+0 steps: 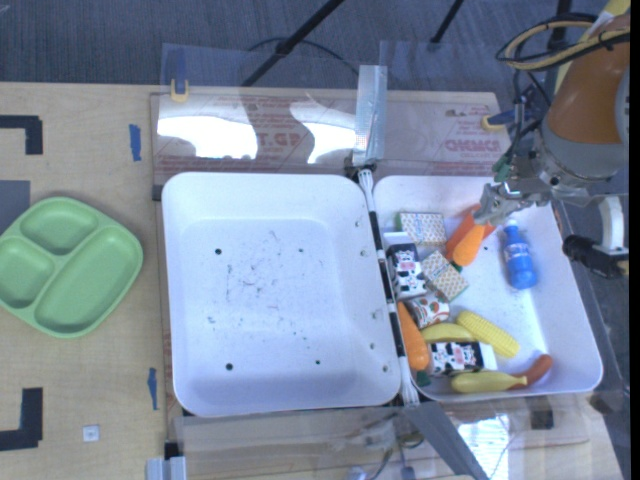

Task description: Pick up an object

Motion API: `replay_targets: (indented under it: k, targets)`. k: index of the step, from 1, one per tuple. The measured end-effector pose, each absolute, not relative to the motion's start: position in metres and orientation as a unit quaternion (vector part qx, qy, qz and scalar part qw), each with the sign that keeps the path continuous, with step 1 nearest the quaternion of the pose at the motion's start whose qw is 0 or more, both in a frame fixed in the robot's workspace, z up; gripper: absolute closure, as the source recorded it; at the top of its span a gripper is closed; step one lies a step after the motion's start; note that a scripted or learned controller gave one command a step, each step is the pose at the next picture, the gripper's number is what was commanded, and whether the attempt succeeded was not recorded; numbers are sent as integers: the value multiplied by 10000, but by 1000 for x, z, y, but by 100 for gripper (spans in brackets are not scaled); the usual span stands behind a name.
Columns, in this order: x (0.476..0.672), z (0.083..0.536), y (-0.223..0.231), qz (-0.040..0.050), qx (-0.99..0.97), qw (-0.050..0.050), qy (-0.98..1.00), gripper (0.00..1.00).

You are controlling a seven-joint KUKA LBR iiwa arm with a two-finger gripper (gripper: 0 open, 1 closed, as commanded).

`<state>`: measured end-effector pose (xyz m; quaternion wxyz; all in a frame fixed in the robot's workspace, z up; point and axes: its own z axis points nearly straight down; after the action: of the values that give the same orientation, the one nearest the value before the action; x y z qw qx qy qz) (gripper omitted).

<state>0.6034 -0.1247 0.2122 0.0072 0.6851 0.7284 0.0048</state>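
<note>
Your tool [497,200] sits over the right bin [570,298], near its back edge, right at the top end of the orange carrot [466,240]. You can't tell from this angle whether it is wide or narrow, or whether it grips anything.

The carrot lies tilted, upper end under the tool tip, lower end toward the bin middle. The blue bottle [518,258] is just beside it on the right, with little gap between them. The checkered packet [421,227] sits to its left, apart from it.

Clutter packs the right bin's left and front edges: a cow-print box [405,268] against the divider wall, a second orange carrot [412,338] along that same wall, a corn cob [487,333], a banana [487,381] at the front rim, another cow-print box [462,356] between them.

Open room for you: the right bin's right side below the bottle, toward the right wall. The left bin [270,288] gives you bare floor edge to edge.

A green divided plate [65,266] rests on the table [80,128] at far left, well apart from both bins.
</note>
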Motion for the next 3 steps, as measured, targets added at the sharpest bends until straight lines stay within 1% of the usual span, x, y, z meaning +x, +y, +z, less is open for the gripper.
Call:
replay_targets:
  k: [1,2,3]
  targets:
    - [600,205,-125,2,6857,12,7279,0]
    - [640,102,-100,37,7196,47,6944,0]
    - [642,113,-97,46,7179,56,6961,100]
